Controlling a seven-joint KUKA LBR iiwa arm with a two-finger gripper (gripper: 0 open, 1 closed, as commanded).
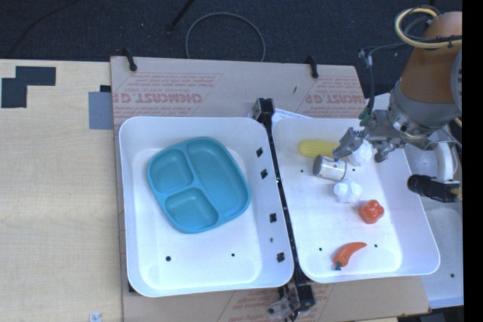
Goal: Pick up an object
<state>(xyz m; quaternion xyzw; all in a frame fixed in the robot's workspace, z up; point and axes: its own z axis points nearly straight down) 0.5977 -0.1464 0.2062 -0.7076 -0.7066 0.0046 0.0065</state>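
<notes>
My gripper (355, 141) hangs just above the metal can (330, 168) — fingers' state I cannot tell — the can, lying sideways, could roll toward the banana (318, 148) beside it.

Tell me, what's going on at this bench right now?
A robot arm reaches in over the right bin, its gripper low beside a small silver can and a yellow piece. A white lump, a red pepper and an orange chili lie loose. The left bin holds a blue divided plate.

The cardboard sheet (226, 90) under the bins bears upside-down red print, not reliably legible.
</notes>
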